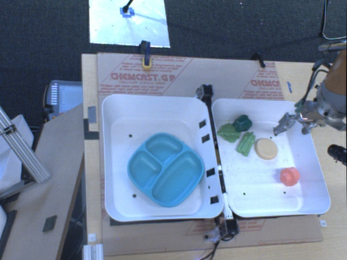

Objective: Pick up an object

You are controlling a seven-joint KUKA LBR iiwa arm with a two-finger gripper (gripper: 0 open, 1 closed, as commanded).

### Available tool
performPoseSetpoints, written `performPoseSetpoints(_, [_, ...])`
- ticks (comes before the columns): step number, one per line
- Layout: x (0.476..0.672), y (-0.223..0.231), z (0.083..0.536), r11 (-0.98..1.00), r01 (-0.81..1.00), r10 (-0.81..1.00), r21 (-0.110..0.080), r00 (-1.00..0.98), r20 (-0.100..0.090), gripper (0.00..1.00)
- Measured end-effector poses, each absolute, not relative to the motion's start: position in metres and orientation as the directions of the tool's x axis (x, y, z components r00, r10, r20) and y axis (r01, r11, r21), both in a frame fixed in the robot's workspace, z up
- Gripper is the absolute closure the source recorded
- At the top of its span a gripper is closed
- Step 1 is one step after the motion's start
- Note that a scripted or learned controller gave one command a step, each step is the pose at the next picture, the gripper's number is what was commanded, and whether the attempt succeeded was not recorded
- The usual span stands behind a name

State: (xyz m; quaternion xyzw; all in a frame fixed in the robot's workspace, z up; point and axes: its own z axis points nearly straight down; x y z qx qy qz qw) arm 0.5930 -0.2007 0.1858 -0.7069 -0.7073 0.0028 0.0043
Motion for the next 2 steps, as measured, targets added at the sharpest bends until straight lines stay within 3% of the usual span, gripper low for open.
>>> performPoseSetpoints(1, [0.596, -0.2, 0.192, 0.004, 1.0, 1.0, 0.001, -0.004, 0.0, 0.0])
performPoseSetpoints(2, [0.6, -0.201, 0.151, 0.003, 1.0, 1.0, 0.0, -0.003, 0.0, 0.0])
